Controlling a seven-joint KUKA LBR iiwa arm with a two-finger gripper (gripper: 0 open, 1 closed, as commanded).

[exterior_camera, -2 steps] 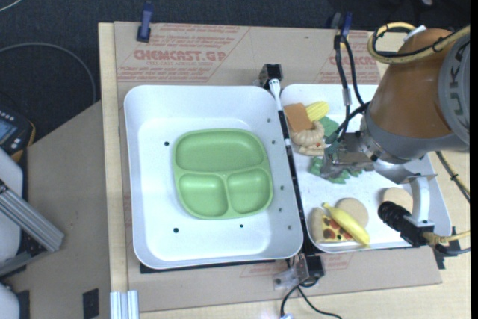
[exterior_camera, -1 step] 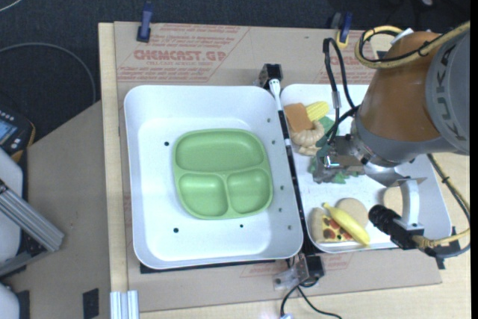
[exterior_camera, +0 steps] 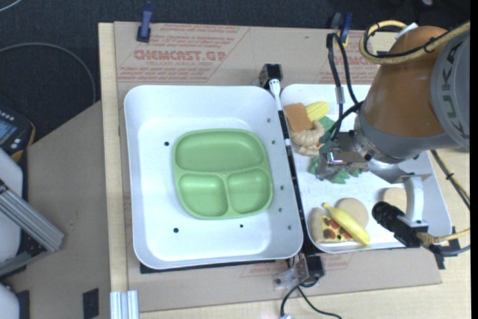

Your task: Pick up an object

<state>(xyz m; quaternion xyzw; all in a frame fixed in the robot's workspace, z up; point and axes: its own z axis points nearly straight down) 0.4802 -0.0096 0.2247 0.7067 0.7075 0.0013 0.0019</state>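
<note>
Camera view, slanted from above: a tan bench board (exterior_camera: 224, 45) printed with red lettering carries two shallow white plastic bins side by side. The left bin (exterior_camera: 146, 160), at the centre of the frame, holds a pale green plastic plate with three compartments (exterior_camera: 222, 172), lying flat near the bin's middle. The right bin (exterior_camera: 441, 224), at the right of the frame, is largely covered by the grey arm with its orange band (exterior_camera: 414, 93), which reaches in from the right edge. The two-finger gripper (exterior_camera: 336, 158) sits low over the upper middle of the right bin, among black cables; whether its fingers are spread or closed, I cannot tell, and nothing is seen between them. Loose toy food items lie in the right bin: a yellow corn-like piece (exterior_camera: 317, 110) and an orange-brown block (exterior_camera: 296, 116) at the bin's upper left, touching each other; a beige lumpy piece (exterior_camera: 306, 138) just below them; a dark green leafy item (exterior_camera: 342, 174) just beside and beneath the gripper. At the bin's lower left, a yellow banana-shaped toy (exterior_camera: 349, 225) lies across a round beige item (exterior_camera: 351, 210) and a small pizza-like slice (exterior_camera: 326, 228). A blue clamp (exterior_camera: 145, 22) grips the board's upper left edge; another blue clamp (exterior_camera: 343, 25) stands at the upper right.
</note>
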